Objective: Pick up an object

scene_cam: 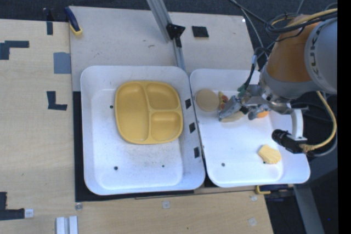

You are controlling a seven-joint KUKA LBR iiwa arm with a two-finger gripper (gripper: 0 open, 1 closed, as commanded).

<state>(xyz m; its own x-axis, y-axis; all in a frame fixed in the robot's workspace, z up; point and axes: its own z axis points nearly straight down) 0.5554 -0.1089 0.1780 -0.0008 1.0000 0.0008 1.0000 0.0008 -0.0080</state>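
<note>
Yellow block (269, 154) is lying at right bin (241, 172) front, well apart from gripper (233, 109). Gripper is hovering beside tan round piece (207, 100); jaws' state: cannot tell. Advice: centre over piece before closing.

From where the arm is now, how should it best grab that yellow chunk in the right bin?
Judging by its pose, the yellow chunk lies flat and alone near the right bin's front right corner. Come straight down and pinch across its narrow sides; the rim is close, so a side approach looks cramped.
</note>
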